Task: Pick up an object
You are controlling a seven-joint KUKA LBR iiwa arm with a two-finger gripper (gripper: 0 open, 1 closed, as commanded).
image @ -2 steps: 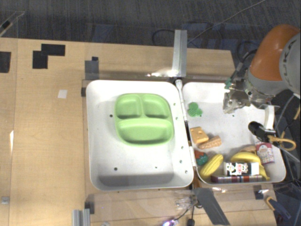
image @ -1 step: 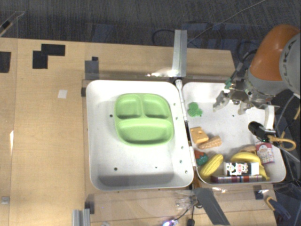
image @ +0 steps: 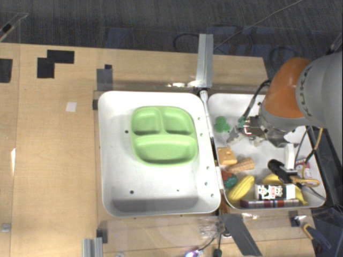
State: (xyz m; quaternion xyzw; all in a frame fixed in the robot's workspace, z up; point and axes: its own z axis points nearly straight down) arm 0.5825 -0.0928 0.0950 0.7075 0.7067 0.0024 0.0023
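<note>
Currently reach step: tool [image: 242,128] low over right bin [image: 316,199], beside green toy [image: 221,124]; grip state unclear. Other toys lie nearer the front. Next: descend onto one, pinch.

A divided plate [image: 162,134] lies in the bin at nine o'clock [image: 115,159]; toys crowd the three o'clock bin [image: 316,199] toward six.

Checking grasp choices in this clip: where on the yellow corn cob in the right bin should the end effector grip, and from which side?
Probably across the middle of the corn cob, from above. It lies flat and slanted, so its rounded long sides give opposing faces. Its ends are crowded: a green item sits at one, the bin wall is near, and a dark marker lies beside it. The end effector sits farther up the bin.
</note>
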